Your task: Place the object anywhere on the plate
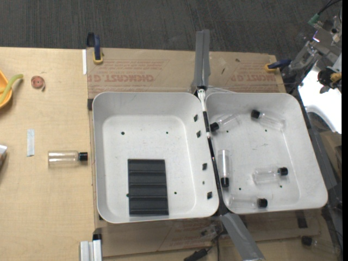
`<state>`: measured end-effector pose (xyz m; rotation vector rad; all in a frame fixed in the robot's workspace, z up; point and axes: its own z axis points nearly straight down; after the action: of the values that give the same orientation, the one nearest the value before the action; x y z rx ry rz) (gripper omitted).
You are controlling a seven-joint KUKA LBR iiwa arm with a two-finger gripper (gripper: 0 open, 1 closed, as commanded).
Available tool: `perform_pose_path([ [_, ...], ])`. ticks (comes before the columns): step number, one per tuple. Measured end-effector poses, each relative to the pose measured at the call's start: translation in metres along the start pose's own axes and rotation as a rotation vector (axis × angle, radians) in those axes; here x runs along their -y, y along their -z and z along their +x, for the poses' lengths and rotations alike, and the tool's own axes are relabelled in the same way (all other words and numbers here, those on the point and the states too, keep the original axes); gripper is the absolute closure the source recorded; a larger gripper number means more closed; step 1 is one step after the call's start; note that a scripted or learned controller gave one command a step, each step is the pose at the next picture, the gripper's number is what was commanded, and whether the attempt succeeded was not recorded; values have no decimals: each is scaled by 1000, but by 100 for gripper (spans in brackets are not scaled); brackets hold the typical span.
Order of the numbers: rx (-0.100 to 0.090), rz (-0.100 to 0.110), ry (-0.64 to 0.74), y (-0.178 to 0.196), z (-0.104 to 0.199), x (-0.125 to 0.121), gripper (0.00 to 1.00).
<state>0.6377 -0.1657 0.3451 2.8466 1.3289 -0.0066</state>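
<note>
Camera view, counted from left to right: two shallow white bins sit side by side, touching along their inner walls, the left bin [100, 162] and the right bin [304, 145]. One dark ribbed plate [147, 187] lies flat in the left bin, in its near half and a little left of centre, with nothing on it.

Five clear vials with black caps lie in the right bin, all on their sides. One vial [227, 122] is near the upper left corner and a second vial [267, 119] is just right of it. A third vial [223, 166] lies along the left wall and a fourth vial [268, 174] toward the lower right. The fifth vial [260, 203] is at the near wall, its body hard to make out. A sixth vial [65, 157] lies outside on the bench, well left of the left bin.

At the upper right edge, among cables, sits what seems to be the gripper [324, 41] — well apart from both bins, its state beyond telling.

The bins rest on a cardboard sheet [147, 72] with red print, pinned by two clamps, one clamp [94, 48] at its far left and another clamp [277, 65] at its far right. Beneath is a pale wooden bench [43, 211] — on it lie one small reddish disc [37, 82], one white strip [30, 143] and a yellow item [5, 89] at the left edge. Dark carpet [163, 10] covers the floor beyond.
</note>
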Motion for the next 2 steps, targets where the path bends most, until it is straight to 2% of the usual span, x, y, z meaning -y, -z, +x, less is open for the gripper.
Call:
perform_pose_path([
  [1,0,0,-123,95,-61,3,0],
  [2,0,1,-251,94,2,3,0],
])
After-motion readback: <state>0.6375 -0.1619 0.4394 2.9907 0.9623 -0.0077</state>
